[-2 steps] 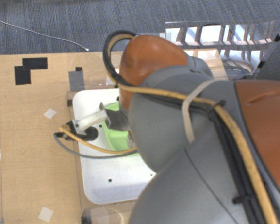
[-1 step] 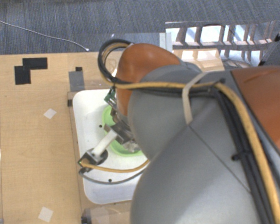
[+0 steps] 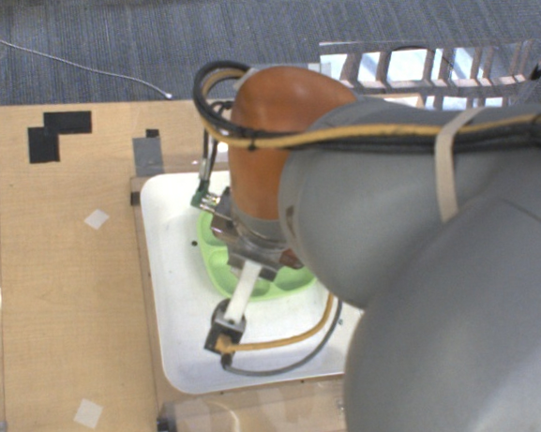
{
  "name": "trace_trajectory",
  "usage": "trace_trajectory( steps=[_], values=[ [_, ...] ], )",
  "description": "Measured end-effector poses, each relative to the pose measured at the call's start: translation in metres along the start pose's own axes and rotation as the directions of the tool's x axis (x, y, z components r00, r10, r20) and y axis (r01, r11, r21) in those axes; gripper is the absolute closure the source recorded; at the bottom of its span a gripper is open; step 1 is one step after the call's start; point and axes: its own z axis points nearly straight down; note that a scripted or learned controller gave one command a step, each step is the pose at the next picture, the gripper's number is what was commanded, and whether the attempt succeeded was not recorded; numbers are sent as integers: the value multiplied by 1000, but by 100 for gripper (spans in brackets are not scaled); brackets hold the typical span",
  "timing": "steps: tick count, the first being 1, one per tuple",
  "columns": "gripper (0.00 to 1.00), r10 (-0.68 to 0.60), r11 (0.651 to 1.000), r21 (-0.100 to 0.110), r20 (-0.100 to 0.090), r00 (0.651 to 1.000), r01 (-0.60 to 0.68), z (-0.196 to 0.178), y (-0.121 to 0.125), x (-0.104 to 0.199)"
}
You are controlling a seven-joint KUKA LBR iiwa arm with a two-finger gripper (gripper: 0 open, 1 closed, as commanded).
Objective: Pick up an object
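- Two pale tags [image 3: 96, 218] are seen on the bench [image 3: 62, 304], well left of the claw. Any print on them is too small to be read.
- Black marks [image 3: 56, 135] in blocky shapes are seen on the bench, far up and left of the claw.
- The claw [image 3: 253, 255] is positioned over the white bin [image 3: 178, 294], wrist pointed down.
- The light-green object [image 3: 216, 257] is located in that bin, directly under the claw and showing just to its left.
- Claw state cannot be told, as it is masked by the wrist. Contact with the light-green object cannot be confirmed.
- The orange band [image 3: 282, 134] is seen just above the claw. The grey arm [image 3: 445, 270] is extended in from the right.
- A carpet [image 3: 234, 16] crossed by a thin white cable [image 3: 69, 59] is seen far above the claw.
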Motion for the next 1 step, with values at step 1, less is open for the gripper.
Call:
trace_trajectory(
  steps=[1],
  values=[
    [100, -343, 939, 2, 3, 939, 343, 30, 0, -1]
  ],
)
